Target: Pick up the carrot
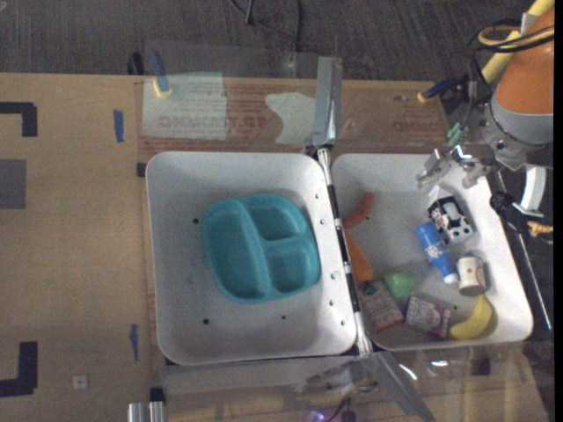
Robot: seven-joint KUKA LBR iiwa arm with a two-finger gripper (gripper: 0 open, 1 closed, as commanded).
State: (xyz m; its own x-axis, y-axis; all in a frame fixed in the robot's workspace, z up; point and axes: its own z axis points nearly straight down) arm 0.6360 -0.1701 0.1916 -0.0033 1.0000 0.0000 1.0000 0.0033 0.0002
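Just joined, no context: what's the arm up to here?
The arm's hand hovers over the top right corner of the right bin, holding nothing. Its target, the carrot, lies untouched along that bin's left wall, below an orange sausage. The left bin holds a teal divided plate.

Grey arm (519,126) with orange band. Yellow and black cables near wrist. Metallic two-finger gripper (449,167).

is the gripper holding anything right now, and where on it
Nothing is held: the gripper hangs over the right bin's upper right corner, apart from the carrot.
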